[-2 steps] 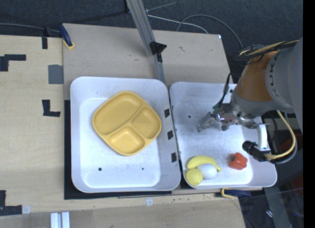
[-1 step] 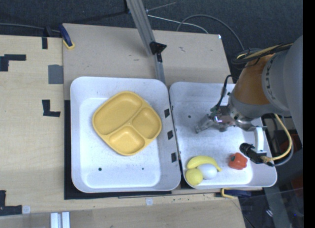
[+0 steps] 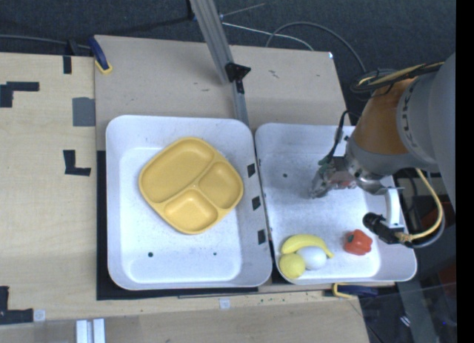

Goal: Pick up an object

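My gripper (image 3: 324, 184) points down into the right bin (image 3: 289, 149), near its middle, with the grey arm and orange band behind it at the right. Nothing shows between its fingertips. Along the bin's front edge lie a yellow banana (image 3: 305, 243), a yellow lemon (image 3: 291, 265) and a white egg-like ball (image 3: 315, 258), all touching. A red pepper-like object (image 3: 358, 242) lies to their right, just below the arm's wrist. All these objects sit in front of the gripper, apart from it.
The left bin (image 3: 126, 252) holds a yellow three-compartment plate (image 3: 191, 184). A metal post (image 3: 215, 30) slants down from the top to the bins' shared back edge. Cables loop off the arm at the right.
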Controlling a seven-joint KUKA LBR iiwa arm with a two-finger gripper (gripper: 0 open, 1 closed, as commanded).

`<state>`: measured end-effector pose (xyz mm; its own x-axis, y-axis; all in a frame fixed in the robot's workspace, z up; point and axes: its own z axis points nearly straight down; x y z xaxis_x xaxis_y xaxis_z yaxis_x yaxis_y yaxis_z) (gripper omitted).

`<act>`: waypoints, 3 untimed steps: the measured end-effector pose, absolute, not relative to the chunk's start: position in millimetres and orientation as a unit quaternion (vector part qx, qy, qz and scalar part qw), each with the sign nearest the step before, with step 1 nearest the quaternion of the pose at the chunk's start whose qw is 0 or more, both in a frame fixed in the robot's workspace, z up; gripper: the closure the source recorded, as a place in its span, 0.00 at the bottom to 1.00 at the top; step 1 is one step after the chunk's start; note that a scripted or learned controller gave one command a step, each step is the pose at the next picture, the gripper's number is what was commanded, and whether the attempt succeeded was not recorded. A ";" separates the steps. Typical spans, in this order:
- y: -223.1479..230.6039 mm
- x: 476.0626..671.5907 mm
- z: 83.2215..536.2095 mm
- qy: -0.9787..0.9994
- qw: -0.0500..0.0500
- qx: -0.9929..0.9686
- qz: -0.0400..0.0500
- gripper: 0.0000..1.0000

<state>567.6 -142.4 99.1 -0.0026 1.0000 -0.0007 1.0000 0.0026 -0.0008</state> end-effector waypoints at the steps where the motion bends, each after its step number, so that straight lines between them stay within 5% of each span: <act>1: -138.3 571.8 161.3 -0.708 -0.002 -0.706 -0.001 1.00; 2: -138.0 572.8 203.8 -0.708 -0.002 -0.707 -0.001 1.00; 3: -81.8 575.8 217.5 -0.710 0.001 -0.704 -0.001 1.00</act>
